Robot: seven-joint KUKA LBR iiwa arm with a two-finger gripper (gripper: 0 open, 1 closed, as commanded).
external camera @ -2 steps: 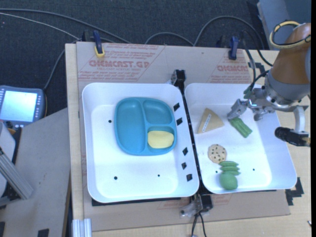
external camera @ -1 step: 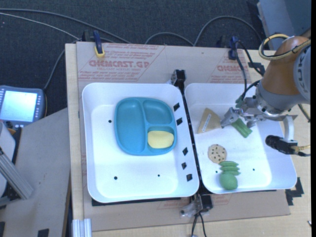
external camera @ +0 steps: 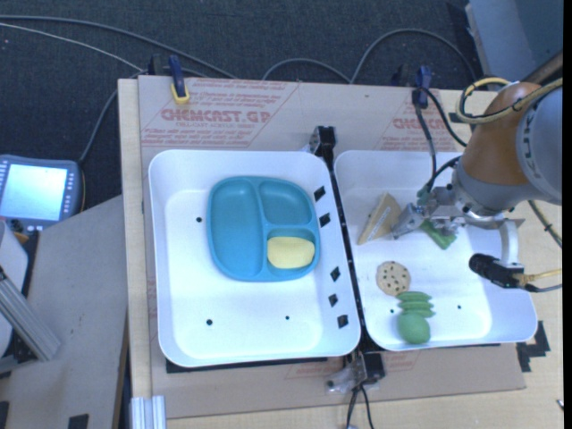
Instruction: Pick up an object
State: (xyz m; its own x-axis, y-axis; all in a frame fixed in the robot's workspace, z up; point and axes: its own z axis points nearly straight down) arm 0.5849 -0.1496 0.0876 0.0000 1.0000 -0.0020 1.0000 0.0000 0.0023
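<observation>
The right bin (external camera: pixel 509 329) holds a tan wedge (external camera: pixel 380 217), a round speckled cookie (external camera: pixel 391 278) and a green ridged toy (external camera: pixel 414 317) near its front. My gripper (external camera: pixel 418 221) hangs low over the middle of this bin, just right of the wedge's wide end. A small green piece (external camera: pixel 441 235) lies right beside the gripper, partly hidden under the wrist. Whether the gripper touches the wedge or the green piece cannot be made out.
In the left bin (external camera: pixel 179 329) stands a blue divided plate (external camera: pixel 241 231) with a yellow lump (external camera: pixel 290 252) in its lower right compartment. Black clips (external camera: pixel 335 275) run along the divider between the bins. Cables arc over the bench's far edge.
</observation>
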